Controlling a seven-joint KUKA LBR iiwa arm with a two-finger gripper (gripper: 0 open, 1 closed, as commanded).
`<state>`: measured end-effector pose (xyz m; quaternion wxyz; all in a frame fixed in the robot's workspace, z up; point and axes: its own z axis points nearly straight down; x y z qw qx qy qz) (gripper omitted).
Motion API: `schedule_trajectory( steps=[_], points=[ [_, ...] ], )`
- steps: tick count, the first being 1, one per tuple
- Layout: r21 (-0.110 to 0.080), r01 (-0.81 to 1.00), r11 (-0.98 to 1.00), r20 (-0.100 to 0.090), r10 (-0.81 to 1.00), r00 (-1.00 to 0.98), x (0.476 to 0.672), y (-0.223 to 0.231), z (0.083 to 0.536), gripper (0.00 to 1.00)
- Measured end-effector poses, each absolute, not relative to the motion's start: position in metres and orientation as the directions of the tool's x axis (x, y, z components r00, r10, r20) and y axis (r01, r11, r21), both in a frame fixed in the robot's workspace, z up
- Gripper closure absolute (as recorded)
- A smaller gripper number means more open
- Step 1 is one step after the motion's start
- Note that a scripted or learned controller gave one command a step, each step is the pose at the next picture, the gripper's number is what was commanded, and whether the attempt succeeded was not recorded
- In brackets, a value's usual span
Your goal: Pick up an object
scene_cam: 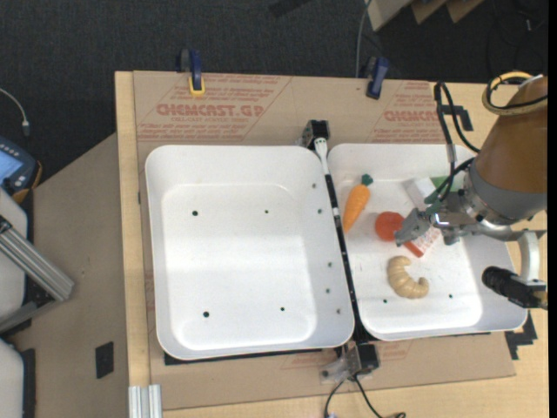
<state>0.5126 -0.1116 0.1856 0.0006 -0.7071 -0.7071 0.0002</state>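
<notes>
While the gripper (418, 230) is being held over the right bin (452, 316), finger state cannot be told; a croissant (406, 279) is lying at six o'clock, apparently untouched.

Arm (513, 159) cut off at right frame edge. Gripper (420, 227) fingers indistinct, overlapping a small red-white object (418, 246); grasp unreadable. Blue device (13, 168) clipped at left edge.

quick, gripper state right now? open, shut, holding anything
Gripper: low in the right bin, beside the red object and above the croissant; open or closed cannot be told, and nothing visibly sits between its fingers.
</notes>
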Motion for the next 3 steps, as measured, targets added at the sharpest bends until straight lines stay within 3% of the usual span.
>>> schedule_trajectory(
  steps=[1,2,3],
  points=[
    [-0.008,1.0,-0.004,0.001,1.0,0.004,0.499,-0.154,0.108,0.0],
    [0.0,1.0,-0.001,0.0,1.0,0.001,0.502,-0.152,0.113,0.0],
    [0.024,1.0,0.0,-0.012,1.0,0.0,0.566,-0.209,0.278,0.0]
  ],
)
